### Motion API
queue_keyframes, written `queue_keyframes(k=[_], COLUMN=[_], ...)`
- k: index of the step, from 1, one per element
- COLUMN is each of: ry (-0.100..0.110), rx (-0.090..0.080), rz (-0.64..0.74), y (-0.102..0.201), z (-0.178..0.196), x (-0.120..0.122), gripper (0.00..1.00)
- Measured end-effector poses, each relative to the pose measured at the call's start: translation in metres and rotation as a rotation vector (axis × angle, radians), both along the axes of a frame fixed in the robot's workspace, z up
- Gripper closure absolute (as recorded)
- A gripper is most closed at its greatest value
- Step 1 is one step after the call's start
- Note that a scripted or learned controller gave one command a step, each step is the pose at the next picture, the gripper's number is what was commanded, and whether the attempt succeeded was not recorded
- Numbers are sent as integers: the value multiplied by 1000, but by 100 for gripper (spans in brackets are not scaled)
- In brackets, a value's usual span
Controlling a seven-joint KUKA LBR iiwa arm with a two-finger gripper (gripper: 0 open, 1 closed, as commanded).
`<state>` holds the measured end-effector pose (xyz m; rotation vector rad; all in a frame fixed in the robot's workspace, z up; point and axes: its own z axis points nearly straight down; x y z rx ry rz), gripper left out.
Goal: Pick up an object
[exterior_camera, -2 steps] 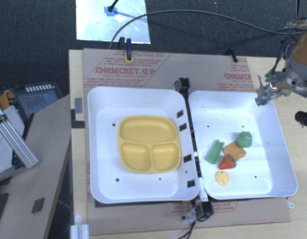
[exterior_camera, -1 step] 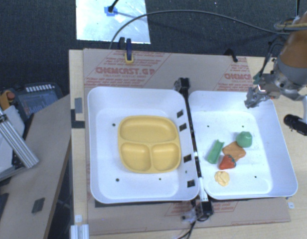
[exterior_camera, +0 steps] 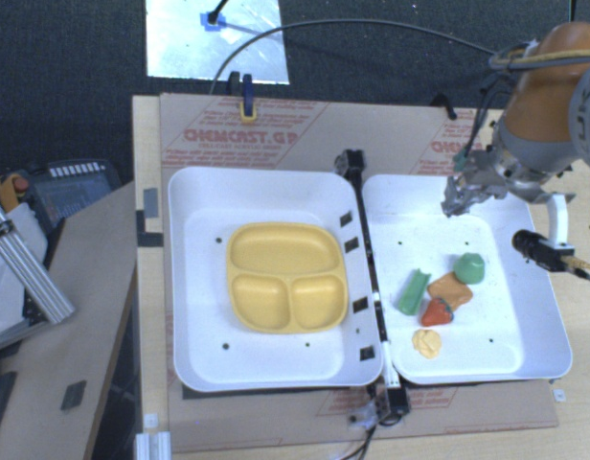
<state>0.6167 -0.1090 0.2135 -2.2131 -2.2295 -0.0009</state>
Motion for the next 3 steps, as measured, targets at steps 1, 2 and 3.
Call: queue_keyframes(k=[1,2,3], ry=[1,2,1], rx=[0,0,0], rz=[-1,0,0], y=[47,100,156], z=[11,2,-3], x=[-22,-37,-59], gripper=[100,100,100])
